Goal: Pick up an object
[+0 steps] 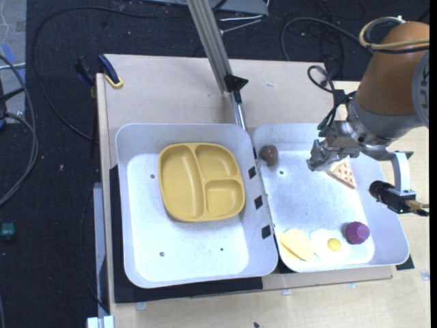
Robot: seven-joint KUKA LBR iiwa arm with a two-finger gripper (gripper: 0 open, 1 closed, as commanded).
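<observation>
Cheese wedge (295, 244) frontmost, pizza slice (343, 174) tip lower-right

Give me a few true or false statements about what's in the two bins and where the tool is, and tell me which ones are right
1. The yellow tray lies in the left bin. True.
2. The purple toy is in the left bin. False: it lies in the right bin, near the front right corner.
3. The tool is over the right bin, next to the pizza slice. True.
4. The brown ball sits on the yellow tray. False: it lies in the right bin, near its back left corner.
5. A fried egg lies between the purple toy and a yellow slice. True.
</observation>
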